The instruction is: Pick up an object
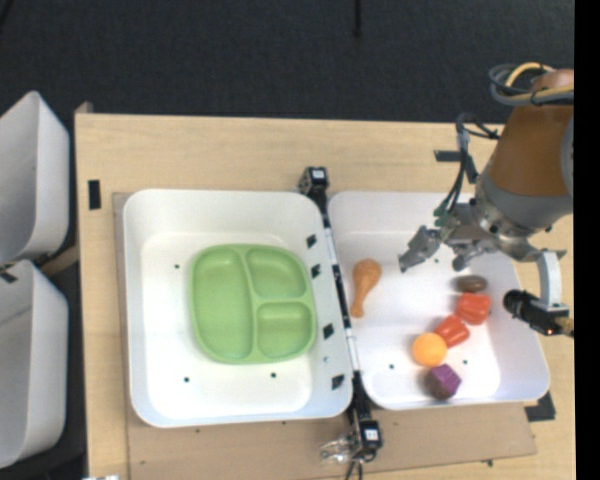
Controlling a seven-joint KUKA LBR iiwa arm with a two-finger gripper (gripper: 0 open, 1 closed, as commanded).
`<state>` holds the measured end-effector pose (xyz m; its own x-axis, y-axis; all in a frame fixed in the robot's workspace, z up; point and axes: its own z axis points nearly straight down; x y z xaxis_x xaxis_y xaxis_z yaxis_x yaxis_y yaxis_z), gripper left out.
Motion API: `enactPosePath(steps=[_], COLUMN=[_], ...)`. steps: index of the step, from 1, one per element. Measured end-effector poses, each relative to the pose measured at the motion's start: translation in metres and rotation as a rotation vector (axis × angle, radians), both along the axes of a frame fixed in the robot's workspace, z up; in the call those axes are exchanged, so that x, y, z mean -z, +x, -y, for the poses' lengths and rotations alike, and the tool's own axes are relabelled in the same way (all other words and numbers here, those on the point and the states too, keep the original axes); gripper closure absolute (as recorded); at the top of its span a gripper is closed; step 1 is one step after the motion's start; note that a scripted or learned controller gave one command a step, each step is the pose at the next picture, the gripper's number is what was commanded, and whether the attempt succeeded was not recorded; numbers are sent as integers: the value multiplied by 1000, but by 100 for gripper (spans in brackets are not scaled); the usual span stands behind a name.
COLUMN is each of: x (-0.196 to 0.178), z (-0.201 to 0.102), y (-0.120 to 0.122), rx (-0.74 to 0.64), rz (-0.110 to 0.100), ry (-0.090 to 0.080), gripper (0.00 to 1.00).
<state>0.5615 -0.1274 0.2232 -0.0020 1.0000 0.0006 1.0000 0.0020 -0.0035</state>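
In the right bin (380, 218) lie several small things: a tan drumstick-shaped piece (363, 283) near the left wall, a brown oval piece (470, 284), a red piece (472, 308), a second red piece (453, 331), an orange ball (429, 349) and a purple piece (442, 381). My gripper (436, 250) hangs over the bin's upper middle, right of the drumstick and up-left of the brown piece. Its two grey fingers are spread apart with nothing between them.
The left bin (160, 388) holds a green divided plate (252, 301). A black divider with clips (330, 278) runs between the bins. The arm's orange-banded wrist (528, 163) looms over the right bin's far right corner. White containers (15, 218) stand at the far left.
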Motion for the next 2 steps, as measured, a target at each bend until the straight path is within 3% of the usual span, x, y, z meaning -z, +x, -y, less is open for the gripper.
enactPosePath(steps=[2], x=[96], z=[4], y=[5], rx=[5], rz=[-4], ry=[-1], gripper=[0])
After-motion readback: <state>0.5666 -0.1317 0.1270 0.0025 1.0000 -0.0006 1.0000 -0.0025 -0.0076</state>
